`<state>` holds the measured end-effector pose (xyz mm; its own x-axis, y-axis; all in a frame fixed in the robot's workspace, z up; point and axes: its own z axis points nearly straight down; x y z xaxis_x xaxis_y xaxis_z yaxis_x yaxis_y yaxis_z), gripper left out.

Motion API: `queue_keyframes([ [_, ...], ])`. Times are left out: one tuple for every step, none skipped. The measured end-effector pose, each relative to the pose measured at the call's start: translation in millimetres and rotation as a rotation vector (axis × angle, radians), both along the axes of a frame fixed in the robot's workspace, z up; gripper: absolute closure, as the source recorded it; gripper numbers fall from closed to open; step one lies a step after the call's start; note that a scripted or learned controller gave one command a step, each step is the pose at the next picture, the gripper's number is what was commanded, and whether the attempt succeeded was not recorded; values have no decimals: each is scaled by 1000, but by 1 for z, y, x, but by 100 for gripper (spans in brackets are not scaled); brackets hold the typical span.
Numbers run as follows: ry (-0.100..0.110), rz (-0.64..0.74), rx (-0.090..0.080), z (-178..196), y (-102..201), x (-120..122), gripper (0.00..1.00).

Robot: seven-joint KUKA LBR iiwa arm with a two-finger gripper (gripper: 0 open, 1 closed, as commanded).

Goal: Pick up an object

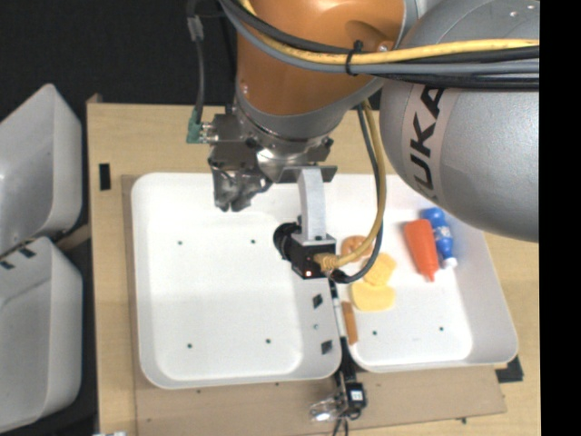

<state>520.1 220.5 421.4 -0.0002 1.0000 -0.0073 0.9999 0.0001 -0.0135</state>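
Apparently light and rigid, the orange carrot-shaped toy (420, 247) was seen lying in the right bin (481, 334), best taken across its narrow width, while the gripper (238, 189), its state indeterminable, hung over the left bin (154, 334).

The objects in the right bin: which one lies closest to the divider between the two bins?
The yellow object. It lies near the bin's inner edge, while the orange object and the blue object lie farther toward the bin's outer side.
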Motion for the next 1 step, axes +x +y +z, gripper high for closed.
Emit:
queue_keyframes([
  [-29, 6, 15, 139, 1, -32, 100],
])
